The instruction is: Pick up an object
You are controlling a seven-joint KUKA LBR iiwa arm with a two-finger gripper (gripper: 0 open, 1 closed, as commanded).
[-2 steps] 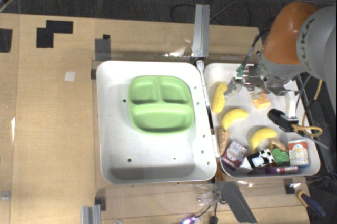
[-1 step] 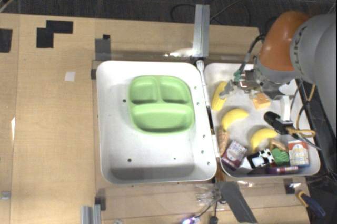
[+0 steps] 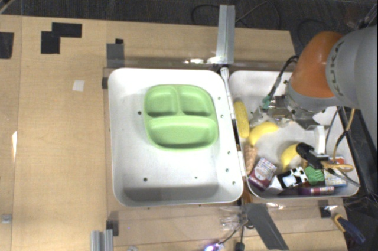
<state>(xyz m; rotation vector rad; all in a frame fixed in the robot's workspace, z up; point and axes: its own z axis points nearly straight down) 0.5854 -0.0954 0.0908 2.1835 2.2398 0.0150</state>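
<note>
Wooden bench (image 3: 59,143); right bin (image 3: 254,81) holds a smooth yellow lemon (image 3: 263,131), perhaps plastic, beside the gripper (image 3: 277,111), grip state unclear.

Two white bins (image 3: 118,126); one green tray (image 3: 179,115); one corn cob (image 3: 241,119)

No text, brand or number can be read anywhere. The small packets (image 3: 277,173) at the lower right of the frame carry printing too blurred to make out.
</note>
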